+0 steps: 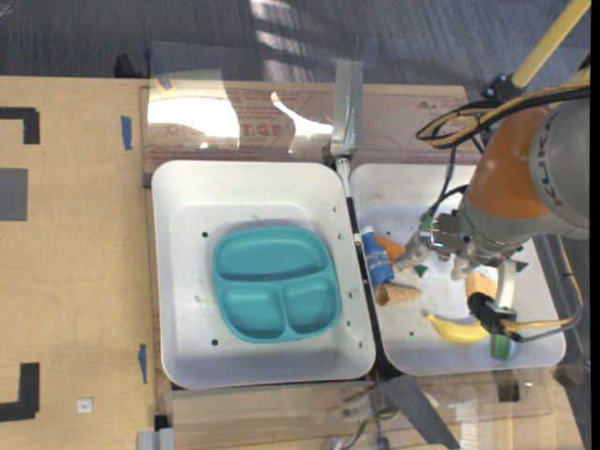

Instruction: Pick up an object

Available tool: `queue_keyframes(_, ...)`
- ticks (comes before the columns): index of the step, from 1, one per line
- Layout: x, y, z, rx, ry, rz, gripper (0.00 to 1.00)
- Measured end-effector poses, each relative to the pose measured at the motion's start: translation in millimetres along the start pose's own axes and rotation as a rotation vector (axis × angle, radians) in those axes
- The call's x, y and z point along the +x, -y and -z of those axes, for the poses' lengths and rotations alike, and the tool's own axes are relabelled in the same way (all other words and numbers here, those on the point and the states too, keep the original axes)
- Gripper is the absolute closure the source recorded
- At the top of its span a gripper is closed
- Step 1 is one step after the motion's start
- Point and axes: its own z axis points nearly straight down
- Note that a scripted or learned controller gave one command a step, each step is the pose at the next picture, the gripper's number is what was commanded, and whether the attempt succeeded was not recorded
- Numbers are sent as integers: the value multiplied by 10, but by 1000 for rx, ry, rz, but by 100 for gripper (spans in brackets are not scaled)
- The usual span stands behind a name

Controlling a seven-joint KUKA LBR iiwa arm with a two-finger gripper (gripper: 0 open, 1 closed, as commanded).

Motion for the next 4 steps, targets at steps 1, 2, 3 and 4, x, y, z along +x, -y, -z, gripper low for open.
queue_keyframes(1, -181, -519, -249, -16, -3, 67, 0)
queue_keyframes(2, 176, -1026, -250, -11, 3, 109, 0)
queue_keyframes(3, 158, -1020, -188, -4, 6, 110, 100)
queue_keyframes(4, -134, -1227, -257, 16, -12, 47, 100)
